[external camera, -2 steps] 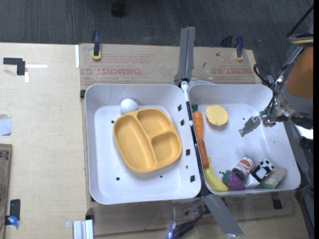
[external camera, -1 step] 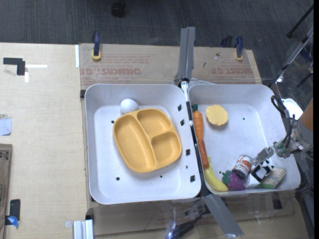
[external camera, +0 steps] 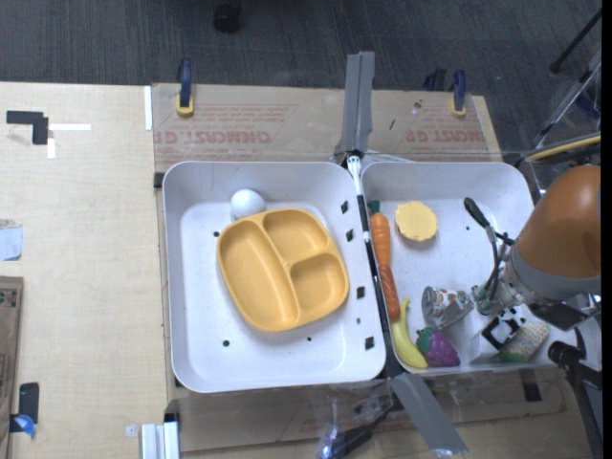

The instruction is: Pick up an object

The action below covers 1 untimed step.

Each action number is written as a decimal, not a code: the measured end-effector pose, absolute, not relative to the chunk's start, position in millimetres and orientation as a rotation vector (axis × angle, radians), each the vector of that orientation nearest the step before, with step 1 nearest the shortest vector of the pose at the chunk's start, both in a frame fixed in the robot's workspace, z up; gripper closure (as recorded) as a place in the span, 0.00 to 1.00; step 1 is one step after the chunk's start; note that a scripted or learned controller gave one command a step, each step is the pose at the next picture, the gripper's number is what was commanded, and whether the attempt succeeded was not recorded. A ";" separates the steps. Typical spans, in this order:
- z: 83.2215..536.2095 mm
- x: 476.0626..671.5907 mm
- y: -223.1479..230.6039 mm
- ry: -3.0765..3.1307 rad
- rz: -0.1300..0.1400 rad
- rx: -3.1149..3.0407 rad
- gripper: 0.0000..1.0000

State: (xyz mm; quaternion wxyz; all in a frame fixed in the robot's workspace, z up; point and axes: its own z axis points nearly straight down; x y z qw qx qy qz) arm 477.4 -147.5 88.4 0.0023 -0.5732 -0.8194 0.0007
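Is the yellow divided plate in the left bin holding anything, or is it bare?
Bare. All three compartments of the yellow plate show only their own surface. The white ball lies outside it, at its upper rim.

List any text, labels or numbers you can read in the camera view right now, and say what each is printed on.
"CHEMCO'S" or close to it, in red letters, upside down and mirrored, on the cardboard sheet behind the left bin; the exact spelling is unsure.
More red print on the cardboard behind the right bin: too faint to read.
The crumpled can in the right bin: markings too small to read.
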 end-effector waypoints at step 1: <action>88.9 534.1 -139.7 -2.636 0.002 -1.703 0.00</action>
